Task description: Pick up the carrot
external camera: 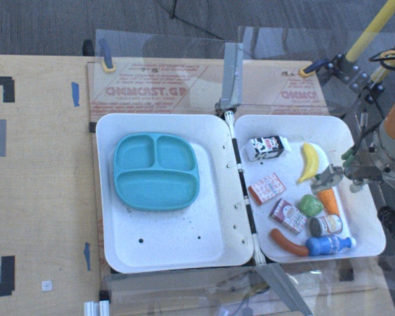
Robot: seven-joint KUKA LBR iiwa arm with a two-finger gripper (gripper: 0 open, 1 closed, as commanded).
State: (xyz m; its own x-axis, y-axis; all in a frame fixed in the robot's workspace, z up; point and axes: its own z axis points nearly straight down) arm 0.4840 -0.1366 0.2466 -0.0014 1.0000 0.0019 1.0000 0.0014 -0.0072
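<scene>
The carrot (328,201) is a short orange piece lying in the right bin (342,127), near its right wall, between a green vegetable and the rim. My gripper (341,180) hangs just above the carrot's far end, coming in from the right. It looks open, with one finger (326,176) to the left of the carrot's top and the other to the right. Nothing is held between them.
Crowding the carrot are a green vegetable (310,205), a small can (326,226), a blue bottle (329,245) and a banana (309,161). Further left lie a sausage (288,242), two small boxes and a milk carton (264,147). The left bin holds a blue divided plate (156,171).
</scene>
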